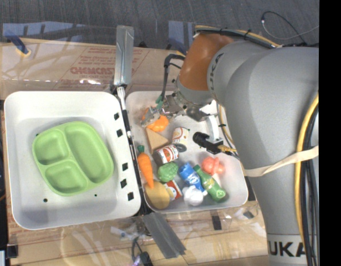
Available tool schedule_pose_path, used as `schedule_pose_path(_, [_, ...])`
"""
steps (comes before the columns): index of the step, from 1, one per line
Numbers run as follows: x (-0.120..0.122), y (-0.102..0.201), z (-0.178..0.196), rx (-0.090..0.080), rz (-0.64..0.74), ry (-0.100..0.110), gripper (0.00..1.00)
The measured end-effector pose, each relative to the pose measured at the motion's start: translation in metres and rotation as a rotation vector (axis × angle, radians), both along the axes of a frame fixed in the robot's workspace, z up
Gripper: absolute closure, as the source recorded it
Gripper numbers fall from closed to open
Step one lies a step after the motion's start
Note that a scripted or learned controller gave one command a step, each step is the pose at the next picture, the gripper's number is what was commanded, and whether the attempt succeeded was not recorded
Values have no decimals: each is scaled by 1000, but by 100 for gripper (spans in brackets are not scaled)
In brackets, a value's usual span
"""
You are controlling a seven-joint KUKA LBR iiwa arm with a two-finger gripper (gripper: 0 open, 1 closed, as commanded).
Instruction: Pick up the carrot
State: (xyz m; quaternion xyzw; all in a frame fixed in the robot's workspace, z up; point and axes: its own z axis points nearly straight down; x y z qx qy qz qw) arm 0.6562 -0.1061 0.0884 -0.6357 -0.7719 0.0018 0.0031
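Setting: A bench lined with brown cardboard carries two shallow white bins side by side, seen from above at a slant, with dark ribbed flooring beyond.

Left bin: Holds a green divided plate with three compartments.

Right bin: Crowded with toy groceries, among them a wedge of cheese, a small red-labelled can, a blue bottle, a green bottle and a potato-coloured lump.

Carrot: Lies lengthwise along the right bin's left wall, green top pointing to the far side, beside the can and just above the potato-coloured lump. Nothing is touching it from above.

Arm: The grey arm with its orange band reaches in from the right and bends over the far end of the right bin.

Gripper: Hangs low over the far left corner of the right bin, close to the cheese wedge and well short of the carrot. Whether it is released or clenched cannot be told from this angle, and nothing can be seen in its grasp.

Progress: By the look of things the pick has not been made. The carrot rests in the bin, so the approach, the grasp and the lift all appear to remain.
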Motion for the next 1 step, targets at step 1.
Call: schedule_pose_path(1, [0, 1, 7, 1, 5, 6, 100])
